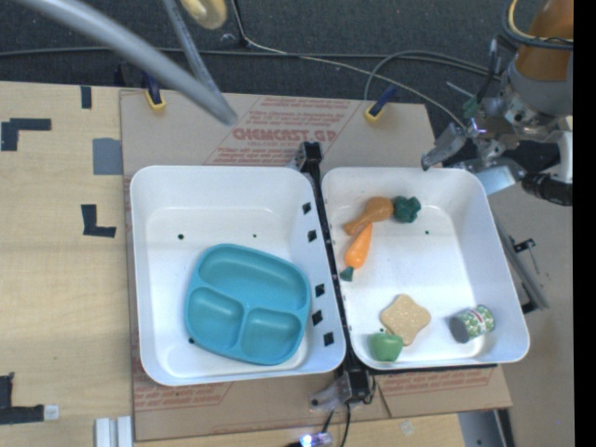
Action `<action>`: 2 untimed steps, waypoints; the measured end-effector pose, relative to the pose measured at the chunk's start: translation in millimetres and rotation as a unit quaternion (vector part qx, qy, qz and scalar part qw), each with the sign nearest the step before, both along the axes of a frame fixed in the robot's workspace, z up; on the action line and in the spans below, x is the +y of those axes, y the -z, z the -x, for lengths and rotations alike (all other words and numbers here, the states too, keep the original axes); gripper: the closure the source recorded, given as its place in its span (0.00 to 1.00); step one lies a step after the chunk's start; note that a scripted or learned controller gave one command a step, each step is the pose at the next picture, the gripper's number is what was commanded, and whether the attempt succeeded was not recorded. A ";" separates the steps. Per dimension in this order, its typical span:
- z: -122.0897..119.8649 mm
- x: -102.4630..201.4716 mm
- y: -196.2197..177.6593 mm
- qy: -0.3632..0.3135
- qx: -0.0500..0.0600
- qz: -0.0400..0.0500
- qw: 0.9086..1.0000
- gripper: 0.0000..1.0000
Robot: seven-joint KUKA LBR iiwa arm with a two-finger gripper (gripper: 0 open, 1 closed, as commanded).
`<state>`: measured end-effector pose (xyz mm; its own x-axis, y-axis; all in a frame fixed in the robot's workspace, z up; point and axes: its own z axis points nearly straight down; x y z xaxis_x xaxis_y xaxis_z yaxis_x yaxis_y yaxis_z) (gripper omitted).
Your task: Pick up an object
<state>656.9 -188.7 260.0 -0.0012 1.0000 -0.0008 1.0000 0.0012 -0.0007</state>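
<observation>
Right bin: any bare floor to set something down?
Right bin: bare floor in the middle, between the carrot, the toast and the can. Crowded along its top left and bottom edge. Left bin: bare strip above the blue tray.

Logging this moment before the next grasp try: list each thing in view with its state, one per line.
Blue plate: lying flat in the left bin, right way up.
Two carrots: lying in the right bin, touching.
Broccoli: lying beside the upper carrot.
Toast: lying flat.
Green pepper: resting against the toast.
Can: lying on its side.
Gripper: over the right bin's far rim, holding nothing visible.
</observation>
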 end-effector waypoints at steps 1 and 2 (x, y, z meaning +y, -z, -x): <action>-4.8 -8.3 51.7 0.000 0.002 0.000 1.000 0.00; 1.2 -11.7 114.7 0.000 0.003 0.000 1.000 0.00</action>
